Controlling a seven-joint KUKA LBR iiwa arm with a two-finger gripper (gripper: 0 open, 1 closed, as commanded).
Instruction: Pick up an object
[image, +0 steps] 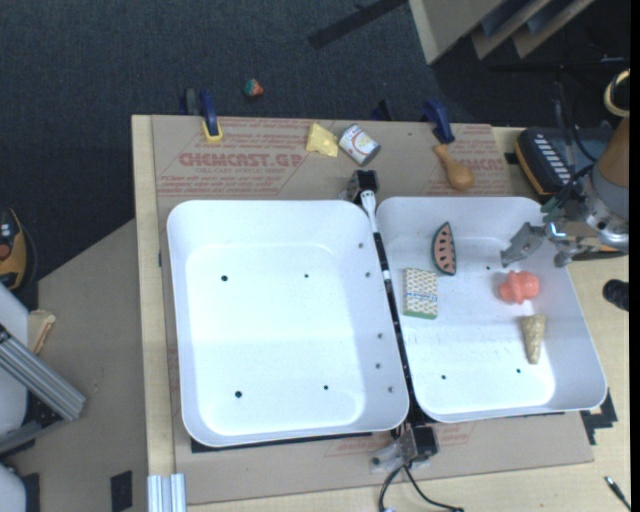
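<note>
The right bin (470, 215) holds a watermelon slice (444, 248), a small patterned green and white box (421, 293), a pink rounded object (518, 288) and a beige cone (533, 337). My gripper (538, 250) hangs over the bin's far right part, just behind and above the pink object. Its two fingers are spread open, with nothing between them. The grey arm enters from the right edge.
The left bin (200, 225) lies beside the right one. On the board behind the bins lie a yellow wedge (322, 141), a small white box (359, 144) and a tan wooden piece (455, 168). Blue clamps (209, 112) grip the board's back edge.
</note>
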